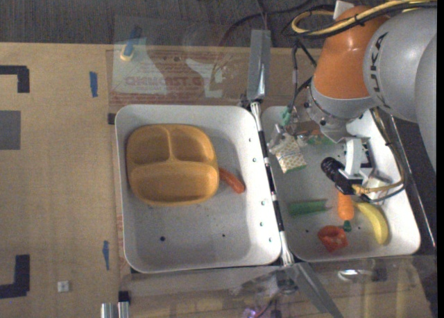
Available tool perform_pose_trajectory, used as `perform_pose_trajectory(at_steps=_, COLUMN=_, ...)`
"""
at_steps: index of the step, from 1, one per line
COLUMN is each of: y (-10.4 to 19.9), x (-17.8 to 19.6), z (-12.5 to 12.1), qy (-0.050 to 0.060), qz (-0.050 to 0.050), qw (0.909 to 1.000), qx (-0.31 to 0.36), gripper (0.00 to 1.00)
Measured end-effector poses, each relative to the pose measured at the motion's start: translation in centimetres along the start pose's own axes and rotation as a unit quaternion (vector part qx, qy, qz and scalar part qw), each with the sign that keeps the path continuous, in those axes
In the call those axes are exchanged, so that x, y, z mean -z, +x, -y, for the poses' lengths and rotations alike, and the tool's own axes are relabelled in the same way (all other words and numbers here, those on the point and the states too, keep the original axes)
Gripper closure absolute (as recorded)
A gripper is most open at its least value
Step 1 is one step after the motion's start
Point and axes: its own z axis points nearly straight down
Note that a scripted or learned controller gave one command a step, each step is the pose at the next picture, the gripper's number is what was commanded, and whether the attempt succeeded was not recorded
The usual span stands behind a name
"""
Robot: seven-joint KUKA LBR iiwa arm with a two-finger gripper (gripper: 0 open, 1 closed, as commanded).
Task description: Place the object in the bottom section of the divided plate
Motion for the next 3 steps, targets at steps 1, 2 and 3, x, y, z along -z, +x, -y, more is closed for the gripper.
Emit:
perform_pose_trajectory(at_steps=1, y=8.8, x=0.0, z=-4.5, qy=0.001, qz=0.000, qw=0.9992, qx=-0.040, gripper=1.00)
perform_pose_trajectory(at_steps=2, y=14.5, x=-3.6, z=-9.1, qy=0.001, qz=0.000, qw=0.9995, qx=-0.030, gripper=1.00)
perform_pose_trajectory(at_steps=3, y=14.6, x=-3.5, z=-9.1, qy=0.001, qz=0.000, qw=0.9996, qx=-0.029, gripper=0.00)
